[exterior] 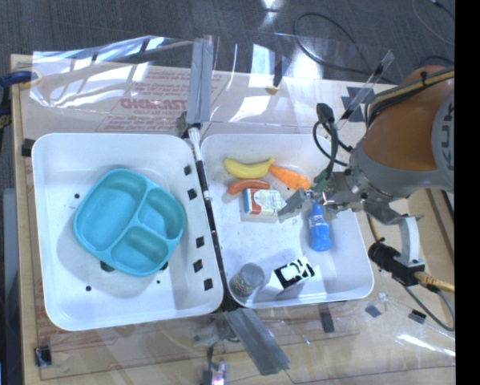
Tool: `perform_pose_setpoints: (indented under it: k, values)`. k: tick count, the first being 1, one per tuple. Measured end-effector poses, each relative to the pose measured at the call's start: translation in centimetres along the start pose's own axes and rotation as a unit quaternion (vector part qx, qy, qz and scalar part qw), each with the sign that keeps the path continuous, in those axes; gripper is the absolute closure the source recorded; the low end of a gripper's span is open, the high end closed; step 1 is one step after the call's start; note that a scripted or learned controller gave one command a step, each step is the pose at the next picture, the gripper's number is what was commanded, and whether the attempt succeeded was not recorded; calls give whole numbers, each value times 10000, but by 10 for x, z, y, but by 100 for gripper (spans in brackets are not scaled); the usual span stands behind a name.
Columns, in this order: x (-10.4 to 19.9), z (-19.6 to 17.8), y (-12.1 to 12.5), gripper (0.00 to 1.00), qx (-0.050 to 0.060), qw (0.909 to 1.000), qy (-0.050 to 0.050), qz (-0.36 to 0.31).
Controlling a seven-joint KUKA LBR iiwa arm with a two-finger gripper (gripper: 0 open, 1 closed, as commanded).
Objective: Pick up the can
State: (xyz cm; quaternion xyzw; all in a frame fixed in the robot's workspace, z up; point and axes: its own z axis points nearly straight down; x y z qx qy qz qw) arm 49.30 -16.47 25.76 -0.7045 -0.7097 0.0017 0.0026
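The can (pixel 247 279) stood upright at the right bin's (pixel 348 283) near-left corner, well apart from the end effector (pixel 313 203), whose state was indiscernible, suggesting no approach yet.

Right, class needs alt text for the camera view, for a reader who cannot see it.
The gripper hangs over the right bin, above a blue bottle, far from the can standing at the bin's near edge. A banana, carrot and small carton lie nearby; the left bin holds a blue divided tray.

Shiny metal can (pixel 246 280); glossy blue plastic divided tray (pixel 130 221); smooth white plastic bins (pixel 55 295).
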Motion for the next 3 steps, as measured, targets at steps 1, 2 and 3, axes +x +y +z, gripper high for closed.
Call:
perform_pose_setpoints:
  k: [1, 2, 3]
  values:
    - [43, 84, 39, 0, 9, 9999, -5, 105]
    - [23, 163, 75, 0, -32, 9991, -4, -412]
    - [-12, 90, 39, 0, -11, 9979, -6, 646]
